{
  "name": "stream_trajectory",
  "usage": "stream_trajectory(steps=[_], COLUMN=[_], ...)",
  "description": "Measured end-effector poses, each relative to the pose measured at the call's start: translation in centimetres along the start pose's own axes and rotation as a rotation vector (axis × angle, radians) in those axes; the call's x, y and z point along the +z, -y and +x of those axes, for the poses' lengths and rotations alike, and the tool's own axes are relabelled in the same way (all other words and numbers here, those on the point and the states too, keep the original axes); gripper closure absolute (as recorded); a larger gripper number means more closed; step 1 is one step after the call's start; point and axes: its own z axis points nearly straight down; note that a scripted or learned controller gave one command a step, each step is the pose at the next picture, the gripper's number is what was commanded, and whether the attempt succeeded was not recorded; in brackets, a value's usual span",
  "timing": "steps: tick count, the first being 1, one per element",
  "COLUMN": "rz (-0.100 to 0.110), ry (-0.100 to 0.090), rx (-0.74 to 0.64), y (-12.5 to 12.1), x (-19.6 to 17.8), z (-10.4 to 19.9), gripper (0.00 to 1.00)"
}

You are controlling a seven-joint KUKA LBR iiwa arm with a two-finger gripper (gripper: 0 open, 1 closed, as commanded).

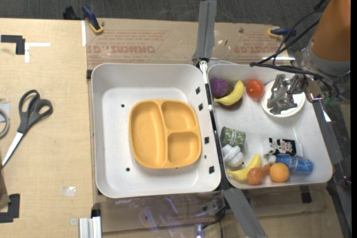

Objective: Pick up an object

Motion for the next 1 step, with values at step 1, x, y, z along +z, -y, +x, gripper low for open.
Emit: stream_trajectory(steps=[1], rz=[-0.001], ry=[0.001], rx=[0.034], y=[-4.37], x=[-5.11], z=[-7.74], gripper=[1.00])
